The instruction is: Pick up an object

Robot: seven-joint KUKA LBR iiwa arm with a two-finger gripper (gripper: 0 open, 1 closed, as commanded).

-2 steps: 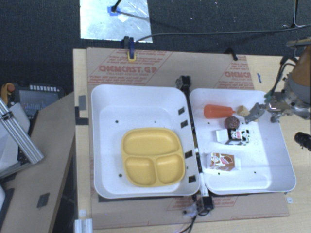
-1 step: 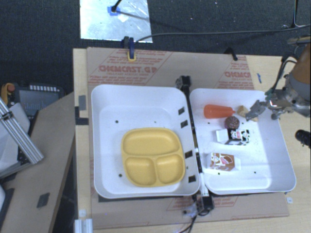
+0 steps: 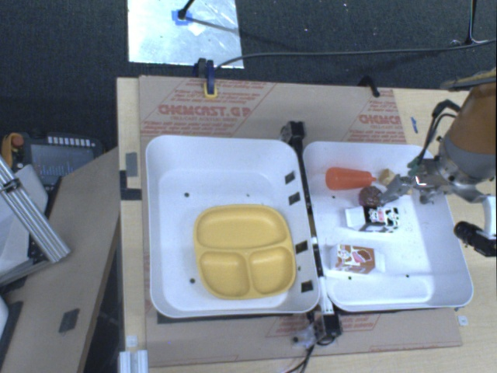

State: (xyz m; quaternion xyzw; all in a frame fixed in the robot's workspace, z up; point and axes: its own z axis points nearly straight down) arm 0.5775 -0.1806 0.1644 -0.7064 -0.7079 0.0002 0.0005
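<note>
Nearest your lens, at the bottom of the camera view, lies the front rim of the two shallow white plastic bins (image 3: pixel 233 311), which rest side by side on the pale wooden surface (image 3: pixel 93 231). You see the claw (image 3: pixel 392 189) low inside the right bin, at the end of the grey arm with its orange band (image 3: pixel 474 127); whether it is open or closed you cannot tell from this angle.

Just behind the claw lies an orange carrot-shaped plastic toy (image 3: pixel 349 179). Touching or just under the claw's tip sits a small dark brown rounded object (image 3: pixel 371 196), and just in front of it a white carton with black patches (image 3: pixel 376 218). Farther forward lies a flat white packet with a brown picture (image 3: pixel 355 259). Well off past the divider, in the other bin, sits a yellow three-compartment plastic tray (image 3: pixel 242 249).

You appear to be at the reach-and-grasp step, with nothing visibly lifted. Next, the claw likely needs to settle over the dark brown object, close firmly, then rise straight up.
</note>
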